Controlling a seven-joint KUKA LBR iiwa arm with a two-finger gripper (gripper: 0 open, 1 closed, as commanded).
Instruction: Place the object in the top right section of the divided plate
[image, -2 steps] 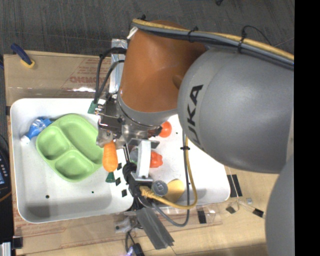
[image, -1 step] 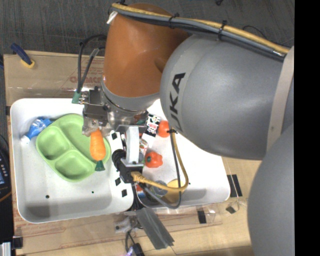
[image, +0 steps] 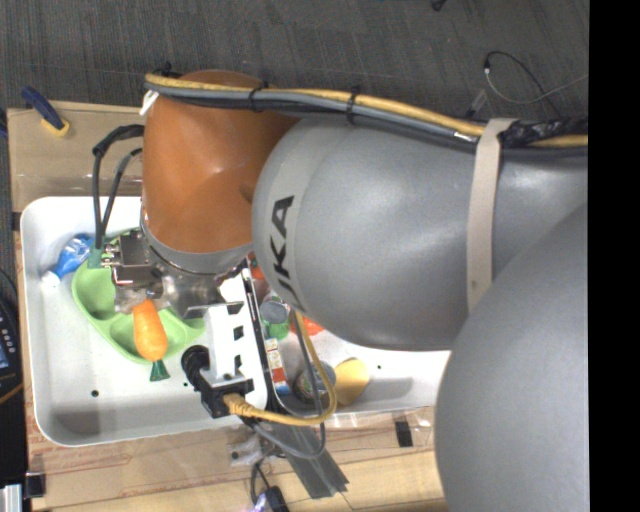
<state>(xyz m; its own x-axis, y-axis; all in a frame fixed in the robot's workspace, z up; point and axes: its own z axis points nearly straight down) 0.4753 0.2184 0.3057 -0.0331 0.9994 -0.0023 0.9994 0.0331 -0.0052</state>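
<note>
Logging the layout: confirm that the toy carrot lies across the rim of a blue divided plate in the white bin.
Wrong colour. The camera view shows the toy carrot lying across the rim of a green divided plate in the white bin, not a blue one.

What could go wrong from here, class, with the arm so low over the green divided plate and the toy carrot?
The toy carrot lies across the green divided plate's lower rim, so a nudge might tip it out. The arm hides much of the white bin from the camera, so a miss could go unseen. The loose yellow cable may snag nearby items.
</note>
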